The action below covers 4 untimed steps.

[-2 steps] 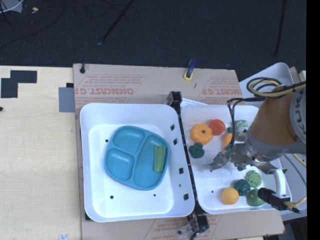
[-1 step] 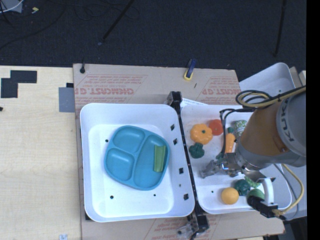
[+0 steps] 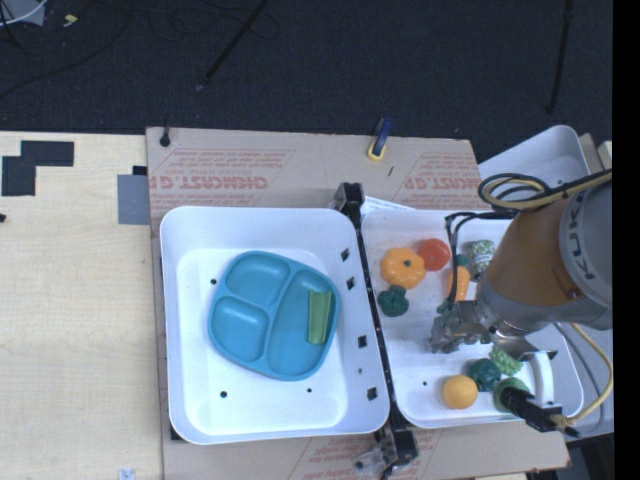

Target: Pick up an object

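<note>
**Arm low over the right bin, among the toy food**

While the grey arm (image 3: 545, 258) with its orange band reaches in from the right, its gripper (image 3: 452, 330) hangs low over the floor of the right bin (image 3: 420, 408), at about the middle of that bin. How far the hand is open I cannot tell, nor can I make out anything held in it; the metal parts blur together there.

Several small toys lie around it in the right bin. An orange pumpkin (image 3: 402, 266) sits near the bin's far left part, with a red tomato (image 3: 434, 253) just beside it on the right. A dark green piece (image 3: 392, 303) lies just below the pumpkin. A thin orange carrot (image 3: 459, 282) lies near the arm, partly hidden. Closer to the near edge, a round orange fruit (image 3: 460, 392) rests beside a dark green piece (image 3: 486, 373).

The left bin (image 3: 190, 408) holds a blue divided plate (image 3: 250, 318), and a light green stick (image 3: 319, 315) lies in the plate's right compartment.
</note>
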Available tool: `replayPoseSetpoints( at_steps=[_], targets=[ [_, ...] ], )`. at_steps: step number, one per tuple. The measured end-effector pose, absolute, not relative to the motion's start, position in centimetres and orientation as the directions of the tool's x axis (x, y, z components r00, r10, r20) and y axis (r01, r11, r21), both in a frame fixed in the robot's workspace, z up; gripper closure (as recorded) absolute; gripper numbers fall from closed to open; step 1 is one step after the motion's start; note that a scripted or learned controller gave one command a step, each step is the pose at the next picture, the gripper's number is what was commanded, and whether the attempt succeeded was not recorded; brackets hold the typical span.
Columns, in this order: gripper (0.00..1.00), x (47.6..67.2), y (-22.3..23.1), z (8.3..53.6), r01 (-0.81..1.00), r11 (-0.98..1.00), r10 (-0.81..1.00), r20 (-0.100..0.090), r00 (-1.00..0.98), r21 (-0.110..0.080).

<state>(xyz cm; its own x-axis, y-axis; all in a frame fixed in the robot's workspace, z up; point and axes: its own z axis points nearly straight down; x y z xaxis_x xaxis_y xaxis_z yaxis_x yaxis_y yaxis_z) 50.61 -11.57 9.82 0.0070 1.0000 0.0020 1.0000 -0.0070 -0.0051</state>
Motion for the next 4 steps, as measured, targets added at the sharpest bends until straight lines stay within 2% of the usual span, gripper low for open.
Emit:
replayPoseSetpoints(
  at_steps=[3, 4],
  targets=[
    [1.00, 49.8, -10.4, 22.9, 1.000, 0.001, 1.000, 0.000, -0.001, 0.001],
    [1.00, 53.9, -5.6, 22.6, 1.000, 0.005, 1.000, 0.001, -0.005, -0.001]
  ],
)
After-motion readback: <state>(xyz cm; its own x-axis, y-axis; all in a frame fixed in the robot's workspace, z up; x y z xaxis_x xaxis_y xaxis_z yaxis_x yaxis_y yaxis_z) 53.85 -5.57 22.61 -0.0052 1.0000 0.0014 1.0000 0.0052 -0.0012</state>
